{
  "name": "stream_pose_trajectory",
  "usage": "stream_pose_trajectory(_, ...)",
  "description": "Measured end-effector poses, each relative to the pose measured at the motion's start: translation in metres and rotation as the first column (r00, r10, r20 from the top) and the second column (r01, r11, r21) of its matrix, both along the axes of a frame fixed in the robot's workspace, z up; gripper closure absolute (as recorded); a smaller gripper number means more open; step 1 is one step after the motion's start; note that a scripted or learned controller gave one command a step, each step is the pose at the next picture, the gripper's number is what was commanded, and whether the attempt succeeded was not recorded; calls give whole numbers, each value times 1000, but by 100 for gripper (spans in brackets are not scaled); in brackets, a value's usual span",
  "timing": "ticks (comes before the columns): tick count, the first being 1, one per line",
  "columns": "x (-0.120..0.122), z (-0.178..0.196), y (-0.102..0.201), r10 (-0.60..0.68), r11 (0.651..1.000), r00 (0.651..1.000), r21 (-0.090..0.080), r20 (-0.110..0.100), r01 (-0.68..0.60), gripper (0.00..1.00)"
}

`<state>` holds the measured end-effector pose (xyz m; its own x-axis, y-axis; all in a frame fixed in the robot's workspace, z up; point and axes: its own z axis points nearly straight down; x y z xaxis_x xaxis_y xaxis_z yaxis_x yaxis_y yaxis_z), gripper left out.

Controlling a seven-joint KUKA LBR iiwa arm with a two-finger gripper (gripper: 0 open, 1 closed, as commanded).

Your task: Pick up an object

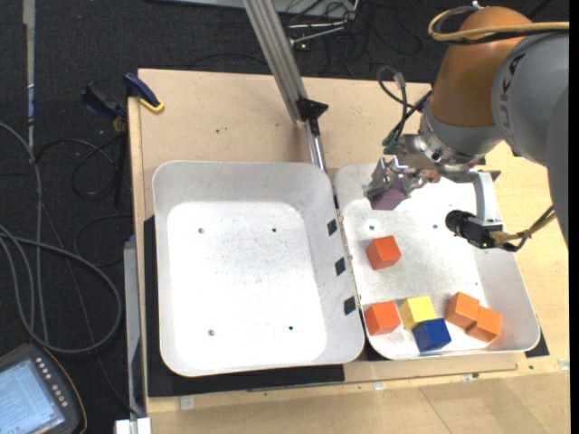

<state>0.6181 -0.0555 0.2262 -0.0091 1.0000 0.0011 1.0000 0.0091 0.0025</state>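
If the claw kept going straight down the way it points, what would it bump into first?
Probably the purple block right under the claw, near the back of the right bin. From one slanted view, it's hard to tell how high above it the claw sits.

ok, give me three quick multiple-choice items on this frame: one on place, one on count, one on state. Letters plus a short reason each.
1. Where do the small coloured cubes lie?
A. In the left shallow white bin
B. In the right shallow white bin
C. On the bare wooden bench

2. How many orange cubes show in that bin?
A. Two
B. Four
C. Six

3. What shows at the gripper?
A. A small purple block at its tip, above the bin's far end
B. A yellow cube
C. A blue cube

Key:
1 B: the cubes all sit inside the right shallow white bin.
2 B: a lone orange cube, one by the yellow cube, and two at the near right corner.
3 A: the small purple block sits at the gripper; the blue cube lies in the bin.
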Motion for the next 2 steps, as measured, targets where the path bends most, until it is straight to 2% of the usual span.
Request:
stream_pose_trajectory(1,14,7,52,-1,1000,1000,1,0,1,100)
stream_pose_trajectory(2,17,0,114,0,1000,1000,0,-2,0,100)
